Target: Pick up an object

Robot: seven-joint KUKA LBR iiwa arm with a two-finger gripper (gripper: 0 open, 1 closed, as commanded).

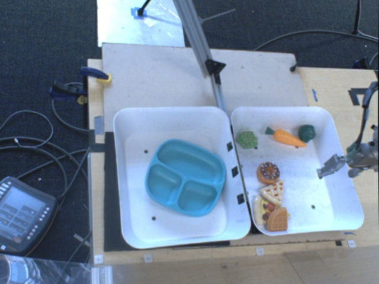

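The right bin (331, 218) holds small toy foods. A green broccoli (247, 139), an orange carrot (286, 137) and a dark green round piece (306, 132) lie along its far side. A chocolate donut (268, 172), a pizza slice (272, 192) and a brown waffle (276, 219) sit near its left wall, towards the front. My gripper (339, 164) hangs over the right side of this bin, well to the right of the donut, with nothing seen in it.
The left bin (133, 218) carries a blue divided plate (186, 176). A grey pole (195, 31) slants down from the top to the gap between the bins. Cables and a pendant (23, 212) lie on the floor to the left.
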